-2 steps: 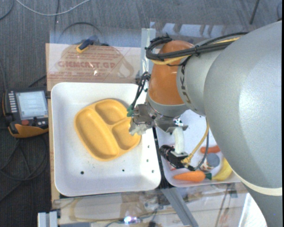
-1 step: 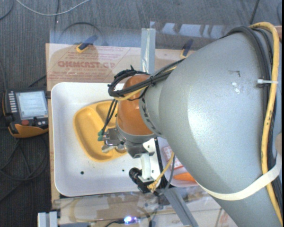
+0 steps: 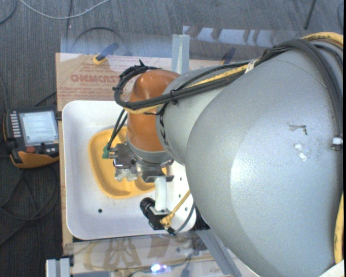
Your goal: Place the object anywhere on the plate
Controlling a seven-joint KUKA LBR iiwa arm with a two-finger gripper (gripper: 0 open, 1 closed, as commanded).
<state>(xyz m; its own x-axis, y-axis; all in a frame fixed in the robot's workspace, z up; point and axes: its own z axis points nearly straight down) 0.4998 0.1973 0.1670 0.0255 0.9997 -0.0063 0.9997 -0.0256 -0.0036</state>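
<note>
Arm: the grey KUKA arm is looming nearest the camera, its big rounded body covering the right side of the view and whatever is lying under it there.
Orange band: the orange band above the wrist is sitting just past the grey body, with black cables looping over it.
End effector: the end effector is hanging at the foot of the wrist, directly over the yellow plate; its own mount is hiding the tips, so I cannot tell whether it is released, clenched or grasping anything.
Plate: the yellow plate is lying in the white bin, its left rim and lower edge showing, the rest sitting under the wrist.
Object: no object is clearly showing; whether one is under the end effector, on the plate, I cannot tell.
Key relation: the end effector is standing straight above the plate's right-hand part, so the plate is lying directly beneath it and spreading toward the view's left. Judging from this, a drop needs no sideways travel.
Long axis: none readable, the object being hidden.
Risk: a release so near the plate's inner rim could be letting the thing roll off into the bin.
Surface: the surface is carrying a printed brown board beyond the bin.
Farther off: a handheld pendant is lying on the floor to the left.
</note>
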